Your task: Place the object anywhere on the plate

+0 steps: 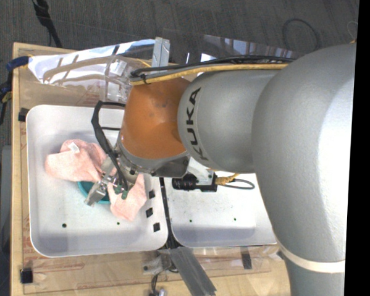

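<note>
On the grey arm [236,116], white letters read "KUKA".

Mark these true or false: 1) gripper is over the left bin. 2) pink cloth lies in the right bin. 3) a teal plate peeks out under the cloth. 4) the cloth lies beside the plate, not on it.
1) True: the gripper is over the left bin.
2) False: the cloth lies in the left bin; the right bin sits under the arm.
3) True: a bit of the plate shows at the cloth's edge.
4) False: the cloth covers most of the plate.
</note>
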Controlling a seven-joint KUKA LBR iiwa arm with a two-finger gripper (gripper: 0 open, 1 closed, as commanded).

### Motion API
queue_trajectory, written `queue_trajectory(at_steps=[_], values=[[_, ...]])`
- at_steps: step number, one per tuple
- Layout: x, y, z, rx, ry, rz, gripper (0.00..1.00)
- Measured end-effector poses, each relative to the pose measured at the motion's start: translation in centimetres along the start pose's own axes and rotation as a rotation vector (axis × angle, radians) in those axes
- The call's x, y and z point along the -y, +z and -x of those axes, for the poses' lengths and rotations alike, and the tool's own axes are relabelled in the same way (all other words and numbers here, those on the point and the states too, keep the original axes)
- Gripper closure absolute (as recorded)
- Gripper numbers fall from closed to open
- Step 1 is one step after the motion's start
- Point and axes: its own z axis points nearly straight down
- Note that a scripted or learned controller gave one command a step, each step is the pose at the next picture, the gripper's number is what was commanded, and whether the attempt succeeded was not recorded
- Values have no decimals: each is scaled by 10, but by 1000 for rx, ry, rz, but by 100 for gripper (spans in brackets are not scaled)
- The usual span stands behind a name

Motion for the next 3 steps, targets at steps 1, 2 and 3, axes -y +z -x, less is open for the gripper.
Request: queue_trajectory(at_steps=[1,2,3], values=[[0,0,0,0,0,0,0],[0,0,0,0,0,0,0],[0,0,0,0,0,0,0]])
